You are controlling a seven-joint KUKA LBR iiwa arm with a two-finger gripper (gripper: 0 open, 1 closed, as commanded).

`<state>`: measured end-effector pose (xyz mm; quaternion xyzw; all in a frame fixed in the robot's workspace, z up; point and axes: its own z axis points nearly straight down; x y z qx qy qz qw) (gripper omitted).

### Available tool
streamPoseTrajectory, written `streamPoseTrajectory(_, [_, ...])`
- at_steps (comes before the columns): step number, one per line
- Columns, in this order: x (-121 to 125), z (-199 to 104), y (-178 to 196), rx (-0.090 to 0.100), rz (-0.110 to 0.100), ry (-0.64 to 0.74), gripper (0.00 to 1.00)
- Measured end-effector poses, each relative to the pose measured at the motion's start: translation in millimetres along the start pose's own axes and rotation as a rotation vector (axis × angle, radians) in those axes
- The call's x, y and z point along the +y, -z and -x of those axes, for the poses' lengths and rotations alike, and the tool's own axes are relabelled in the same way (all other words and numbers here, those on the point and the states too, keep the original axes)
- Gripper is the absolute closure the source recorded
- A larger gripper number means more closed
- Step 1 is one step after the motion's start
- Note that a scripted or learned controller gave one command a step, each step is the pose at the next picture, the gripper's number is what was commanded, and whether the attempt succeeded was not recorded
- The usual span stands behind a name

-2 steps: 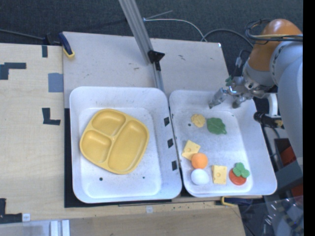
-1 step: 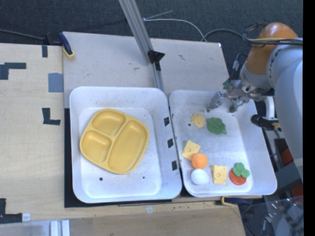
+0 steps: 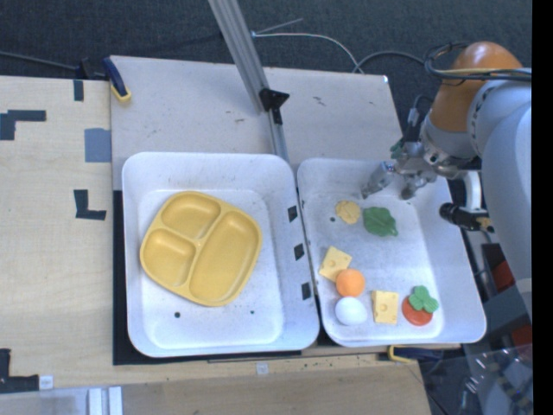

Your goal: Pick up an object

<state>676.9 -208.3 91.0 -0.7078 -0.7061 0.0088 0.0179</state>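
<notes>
Pale wooden bench (image 3: 52, 258) on dark carpet (image 3: 104, 11).

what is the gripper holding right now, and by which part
Nothing. The gripper hangs open above the right bin's far end, just beyond the green leaf.

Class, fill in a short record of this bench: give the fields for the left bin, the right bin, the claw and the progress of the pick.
left bin: yellow divided plate
right bin: green leaf, round yellow piece, two cheese wedges, orange ball, white egg, red-and-green piece
claw: over right bin's far end, above the leaf
progress: nothing lifted yet
</notes>
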Motion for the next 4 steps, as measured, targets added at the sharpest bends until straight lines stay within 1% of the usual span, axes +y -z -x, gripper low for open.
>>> streamPoseTrajectory(1, [-0.4,-0.2,-1.3,0.000,-0.001,0.000,0.00])
streamPoseTrajectory(2, [-33.3,-16.9,26.5,-0.014,0.037,0.003,0.00])
streamPoseTrajectory(3, [-55.3,-106.2,0.1,-0.010,0.033,0.009,0.00])
streamPoseTrajectory(4, [-55.2,-102.0,11.1,-0.012,0.035,0.004,1.00])
